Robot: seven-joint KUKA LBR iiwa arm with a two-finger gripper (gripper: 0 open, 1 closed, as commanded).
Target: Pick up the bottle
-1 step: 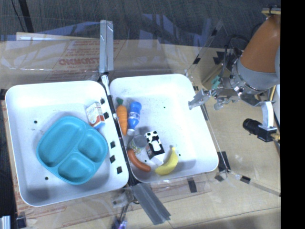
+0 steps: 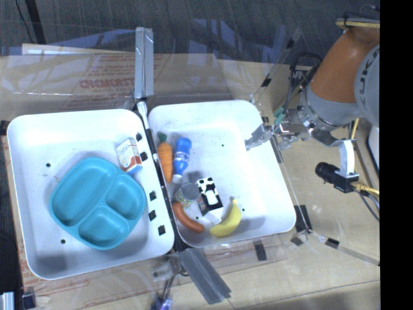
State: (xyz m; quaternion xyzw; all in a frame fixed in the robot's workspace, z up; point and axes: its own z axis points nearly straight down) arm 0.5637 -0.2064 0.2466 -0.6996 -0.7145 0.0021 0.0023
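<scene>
The bottle point(image 2: 182, 154) is blue with a pale label and lies in the right bin point(image 2: 219, 118), close to its left wall. An orange carrot point(image 2: 166, 161) lies right beside it on the left. My gripper point(image 2: 261, 136) hangs over the right rim of that bin, well to the right of the bottle and apart from it. Behind it the grey arm with its orange band point(image 2: 341, 60) reaches in from the right. I see nothing held at the gripper.
Below the bottle sit a metal can point(image 2: 188, 192), a black-and-white object point(image 2: 209, 194), a banana point(image 2: 229, 220) and a sausage point(image 2: 186, 217). The left bin point(image 2: 39, 141) holds a blue divided plate point(image 2: 98, 202) and a small carton point(image 2: 128, 154).
</scene>
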